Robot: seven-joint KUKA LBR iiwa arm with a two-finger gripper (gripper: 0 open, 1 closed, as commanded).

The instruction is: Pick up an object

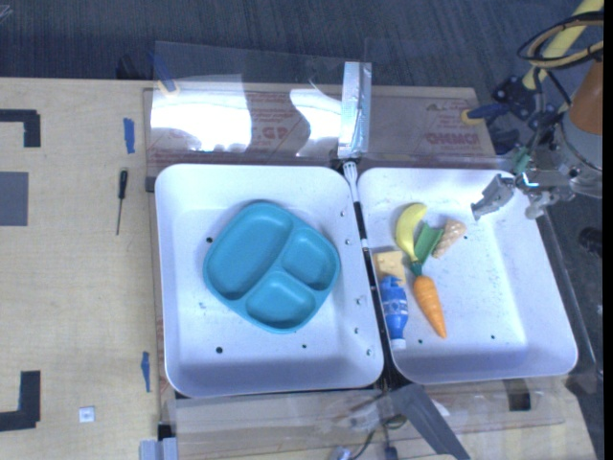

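Carrot (430,306) is the likeliest pick: it lies in the right bin (536,286), toward that bin's left side, with bare white floor on its right flank. Its long axis runs at a slant, leafy end up toward the banana (410,228), tip pointing toward the near edge of the bin and a little to the right.

Neighbours, all placed from the carrot: blue bottle (393,310) just beside it on the left, roughly parallel, close to the bin's left wall; small tan block (388,261) up and left; green-and-tan vegetable piece (439,237) just above the leafy end, next to the banana. The cluster is tight at the top, looser at the tip.

Gripper (498,197) hangs over the far right part of the right bin, well apart from the carrot, nothing between its fingers. How wide they stand cannot be told from this angle.

Judgement for the step in hand: approach has not closed yet. Best to come down over the carrot's middle, fingers set across its long axis, closing from the open right side so the bottle is not nudged.

Left bin (182,286) holds a blue divided plate (272,265), well apart from all this.
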